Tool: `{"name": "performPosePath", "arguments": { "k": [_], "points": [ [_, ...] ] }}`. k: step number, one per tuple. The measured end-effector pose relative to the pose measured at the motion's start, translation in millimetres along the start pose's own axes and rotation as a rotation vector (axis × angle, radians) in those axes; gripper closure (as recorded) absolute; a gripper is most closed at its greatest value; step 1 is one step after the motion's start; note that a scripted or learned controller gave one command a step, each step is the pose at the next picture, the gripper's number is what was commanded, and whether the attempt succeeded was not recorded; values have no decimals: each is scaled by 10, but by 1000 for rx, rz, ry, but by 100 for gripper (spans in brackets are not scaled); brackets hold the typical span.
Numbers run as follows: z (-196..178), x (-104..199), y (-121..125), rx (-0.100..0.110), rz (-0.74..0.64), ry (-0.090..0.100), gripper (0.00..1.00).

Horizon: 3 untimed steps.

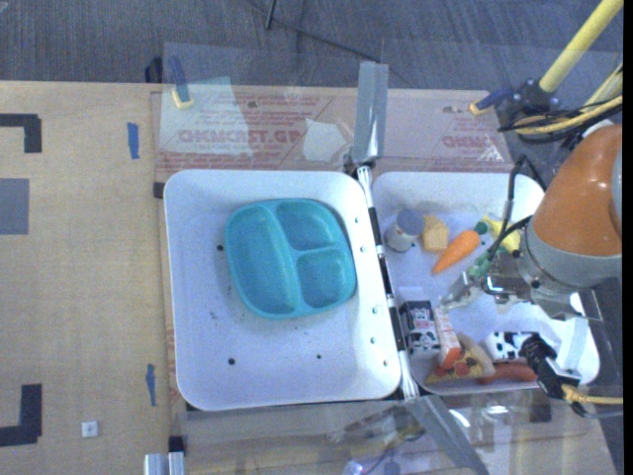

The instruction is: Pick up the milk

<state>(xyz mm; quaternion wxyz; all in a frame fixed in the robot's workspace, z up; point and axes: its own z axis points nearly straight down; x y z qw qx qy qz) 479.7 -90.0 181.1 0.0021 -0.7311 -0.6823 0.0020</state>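
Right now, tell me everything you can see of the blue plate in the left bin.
The blue plate is a teal, plastic-looking tray with rounded corners and three compartments: one long, two smaller. It lies flat, slightly turned, in the upper middle of the left bin, resting on the bin's floor. Its compartments hold nothing, and nothing else touches it.

The blue three-compartment plastic plate (291,257) lies in the left white bin (198,364). In the right white bin (415,188), the orange plastic carrot (454,251) lies far, the small black-and-white milk carton (421,328) near-left against the dividing wall, and the two-finger gripper (475,287) hangs between them
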Motion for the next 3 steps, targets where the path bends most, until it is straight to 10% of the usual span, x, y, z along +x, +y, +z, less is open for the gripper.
{"name": "performPosePath", "arguments": {
  "k": [1,3],
  "points": [
    [641,-867,52,0,-251,2,0],
    [885,-642,39,0,-181,2,0]
  ]
}}
